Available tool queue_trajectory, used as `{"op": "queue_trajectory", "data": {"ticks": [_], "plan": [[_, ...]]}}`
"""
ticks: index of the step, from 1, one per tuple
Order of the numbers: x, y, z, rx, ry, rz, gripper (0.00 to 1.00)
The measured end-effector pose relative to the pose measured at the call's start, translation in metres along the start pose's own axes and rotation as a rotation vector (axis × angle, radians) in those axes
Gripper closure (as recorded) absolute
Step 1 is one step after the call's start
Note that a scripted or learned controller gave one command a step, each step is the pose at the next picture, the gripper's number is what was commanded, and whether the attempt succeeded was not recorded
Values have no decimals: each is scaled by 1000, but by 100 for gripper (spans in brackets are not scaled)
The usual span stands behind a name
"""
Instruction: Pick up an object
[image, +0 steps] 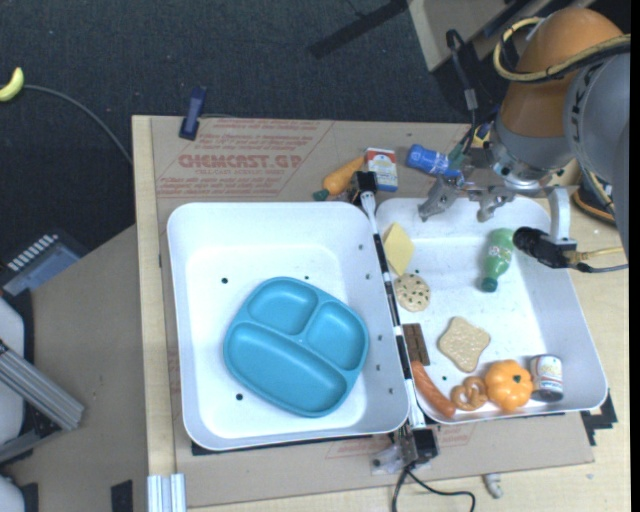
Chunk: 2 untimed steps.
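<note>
Two shallow white bins are seen side by side on the bench. The left bin (190, 300) holds a blue moulded plastic plate with three compartments (295, 345), lying flat near its centre.

The right bin (575, 320) holds the loose items. A pale yellow wedge of toy cheese (398, 247) lies against the inner wall, with a round speckled cookie (411, 292) just below it. A tan slice of toy bread (464, 342) is placed near the middle. At the near edge an orange toy pumpkin (507, 385) sits touching a brown pretzel-like piece (467, 396), with a red-orange sausage (430, 392) to its left and a small labelled can (547, 376) to its right. A green plastic bottle (495, 259) lies tilted in the far half of the bin.

The grey two-finger gripper (462, 204) is positioned over the far edge of the right bin, its fingers spread wide apart with nothing between them. The green bottle is near it but apart from the fingers.

Beyond the bins, a small blue bottle (428, 159), a red-and-white carton (381, 168) and an orange piece (342, 176) rest on the bench.
</note>
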<state>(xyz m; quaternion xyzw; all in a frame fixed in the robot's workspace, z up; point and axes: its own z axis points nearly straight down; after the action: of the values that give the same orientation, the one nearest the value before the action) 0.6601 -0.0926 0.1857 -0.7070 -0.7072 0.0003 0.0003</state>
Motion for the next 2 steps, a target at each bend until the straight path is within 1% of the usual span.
{"op": "queue_trajectory", "data": {"ticks": [1, 2], "plan": [[-85, -80, 84, 1, -1, 2, 0], [-121, -27, 101, -2, 3, -3, 0]]}}
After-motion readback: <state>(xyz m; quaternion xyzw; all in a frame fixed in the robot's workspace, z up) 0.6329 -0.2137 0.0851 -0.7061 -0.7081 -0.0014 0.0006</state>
